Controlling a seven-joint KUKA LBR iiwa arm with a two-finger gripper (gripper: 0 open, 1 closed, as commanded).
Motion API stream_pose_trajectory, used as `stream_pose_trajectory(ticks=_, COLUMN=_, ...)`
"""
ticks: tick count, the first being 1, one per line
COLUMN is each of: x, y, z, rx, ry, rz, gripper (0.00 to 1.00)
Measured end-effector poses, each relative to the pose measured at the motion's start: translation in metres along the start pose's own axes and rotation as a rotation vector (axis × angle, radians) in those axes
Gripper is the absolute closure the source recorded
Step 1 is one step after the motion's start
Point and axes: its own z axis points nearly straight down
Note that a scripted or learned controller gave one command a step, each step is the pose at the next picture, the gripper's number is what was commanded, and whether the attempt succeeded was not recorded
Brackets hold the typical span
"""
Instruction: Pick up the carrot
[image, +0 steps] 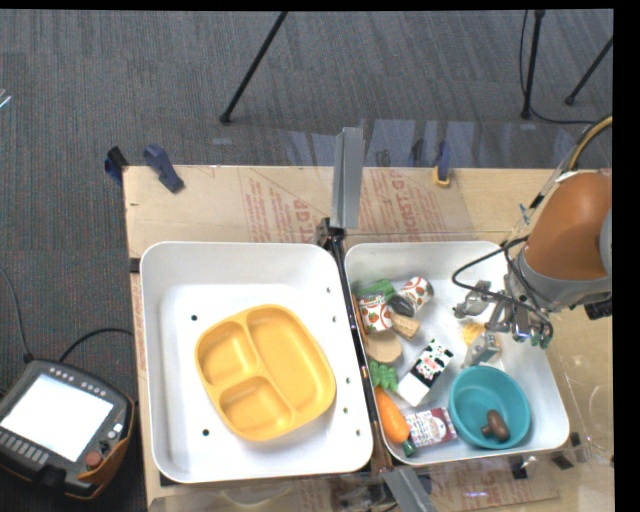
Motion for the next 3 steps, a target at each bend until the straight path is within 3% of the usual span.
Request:
stream_pose_trajectory(ticks=1, x=-0.002, y=0.002, z=-0.013, rx=0.0, ry=-0.006, rz=-0.006, gripper=1.0)
stream_pose_trajectory(ticks=2, x=-0.002, y=0.002, z=-0.1, rx=0.003, ry=-0.009, rz=-0.238, gripper=1.0)
stream_pose_trajectory(ticks=3, x=-0.001, y=0.002, z=-0.098, rx=0.001, ry=-0.005, rz=-0.237, gripper=0.0)
